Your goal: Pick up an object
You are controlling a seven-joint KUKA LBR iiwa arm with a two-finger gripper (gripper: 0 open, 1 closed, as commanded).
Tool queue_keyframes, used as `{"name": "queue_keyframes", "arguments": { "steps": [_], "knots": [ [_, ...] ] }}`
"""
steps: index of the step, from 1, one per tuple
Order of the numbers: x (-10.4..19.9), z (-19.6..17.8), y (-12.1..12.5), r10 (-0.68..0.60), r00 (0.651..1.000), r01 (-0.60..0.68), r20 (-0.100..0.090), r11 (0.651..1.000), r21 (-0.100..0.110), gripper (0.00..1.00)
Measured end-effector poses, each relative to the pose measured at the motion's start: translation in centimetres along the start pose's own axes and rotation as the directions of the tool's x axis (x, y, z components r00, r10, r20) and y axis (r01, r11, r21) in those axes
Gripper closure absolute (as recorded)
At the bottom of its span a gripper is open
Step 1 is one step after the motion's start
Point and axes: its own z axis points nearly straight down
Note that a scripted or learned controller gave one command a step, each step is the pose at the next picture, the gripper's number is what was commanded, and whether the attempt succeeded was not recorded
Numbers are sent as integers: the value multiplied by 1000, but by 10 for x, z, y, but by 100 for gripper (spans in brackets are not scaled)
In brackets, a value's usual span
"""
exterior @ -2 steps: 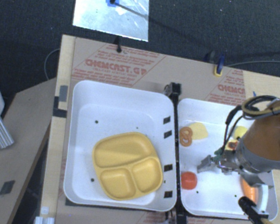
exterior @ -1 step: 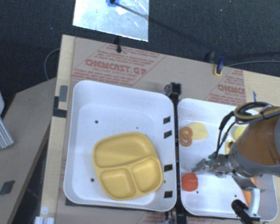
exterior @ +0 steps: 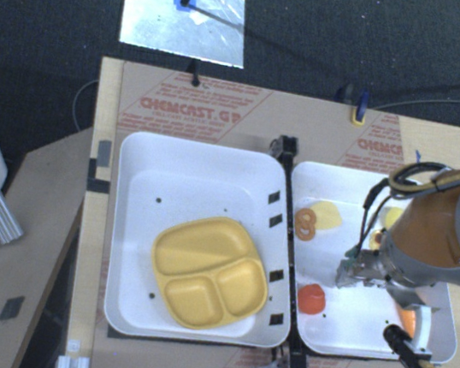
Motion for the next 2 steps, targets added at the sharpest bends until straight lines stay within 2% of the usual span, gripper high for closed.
{"name": "queue_keyframes", "arguments": {
  "steps": [2],
  "knots": [
    [-3, -116, 10, -2, 1000, 2, 4, 1000, -3, 100]
  ]
}}
